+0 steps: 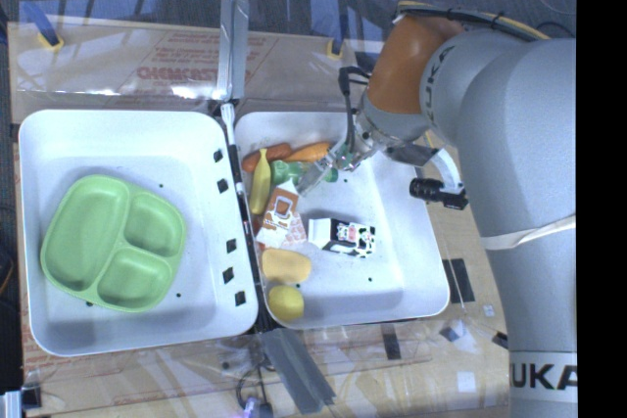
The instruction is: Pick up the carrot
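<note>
The carrot [306, 152] lies in the right bin [416, 284], up against its far wall, with its long axis running nearly left to right along that wall and its right end closest to the gripper [318, 176]. The gripper hangs low just in front of the carrot, over the green vegetable [286, 171], its slim grey tip slanting down to the left; whether the fingers are wide or narrow I cannot tell, and nothing is seen held between them. So the carrot sits just beyond the gripper, toward the far wall, very near but not in its grasp. My judgement is that the next move needs a short shift toward that wall and a closing line across the carrot's short width.

Around this, a yellow banana [260, 181] stands along the left wall, touching the carrot's left end. A printed packet [282, 215], a milk carton [343, 236], and two yellow fruits [285, 281] lie nearer. The left bin [59, 127] holds a green divided plate [113, 242].
</note>
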